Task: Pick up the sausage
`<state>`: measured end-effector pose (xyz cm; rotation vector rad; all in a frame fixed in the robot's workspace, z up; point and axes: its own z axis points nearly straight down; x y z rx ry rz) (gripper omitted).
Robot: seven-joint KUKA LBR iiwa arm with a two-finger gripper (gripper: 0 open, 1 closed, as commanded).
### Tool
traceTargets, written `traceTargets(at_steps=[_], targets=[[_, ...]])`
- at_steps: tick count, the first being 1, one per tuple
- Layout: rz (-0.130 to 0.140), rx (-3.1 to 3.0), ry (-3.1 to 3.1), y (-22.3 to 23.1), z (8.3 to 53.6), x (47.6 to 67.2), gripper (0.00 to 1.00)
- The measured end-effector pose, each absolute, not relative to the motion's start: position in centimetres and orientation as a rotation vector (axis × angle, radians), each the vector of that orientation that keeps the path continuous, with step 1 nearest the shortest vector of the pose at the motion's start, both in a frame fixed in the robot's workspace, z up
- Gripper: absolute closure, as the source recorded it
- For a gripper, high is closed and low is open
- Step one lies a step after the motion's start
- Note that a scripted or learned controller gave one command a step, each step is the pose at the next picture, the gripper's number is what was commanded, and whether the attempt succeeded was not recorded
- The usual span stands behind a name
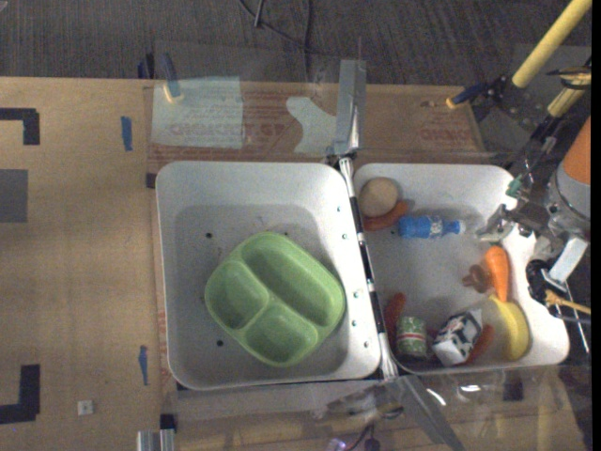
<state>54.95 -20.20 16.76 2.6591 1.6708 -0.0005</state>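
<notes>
My tool [507, 216] sits at the right edge of the right bin [441, 178], up near its far right corner, with my grey arm and its orange band [575, 163] coming in from the right behind it. I cannot tell how the tool is set; metal parts and cables crowd that spot and blur together.

The sausage [393, 314] lies at the bin's near left, a red-brown link running along the left wall, its near end touching a small can [410, 336]. Just right of the can stands a black-and-white carton [456, 338], and a second reddish link [483, 342] (it may be another sausage) pokes out from the carton's right side. A banana [511, 328] curves along the near right corner, and above it is a carrot [497, 272] with a small brown piece [478, 278] touching its left side.

At the far left of the bin, a tan ball [379, 196] rests on a red-orange thing [385, 220], and a blue bottle [427, 225] lies on its side just right of them, pointing toward my tool.

The left bin [188, 205] holds a green tray [274, 296] with three sections, set at a slant toward the near right. Both bins rest on the tabletop [75, 252], which carries blue tape marks [126, 132] and black corner marks [23, 125].
</notes>
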Motion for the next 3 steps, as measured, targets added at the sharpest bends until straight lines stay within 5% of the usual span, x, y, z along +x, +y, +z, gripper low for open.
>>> traceTargets(at_steps=[1,2,3], targets=[[0.013,2.792,1.476,-19.83,8.59,48.24,0.00],[0.009,2.765,1.512,-19.63,8.58,48.10,0.00],[0.006,2.764,1.502,-20.00,9.58,48.00,1.00]])
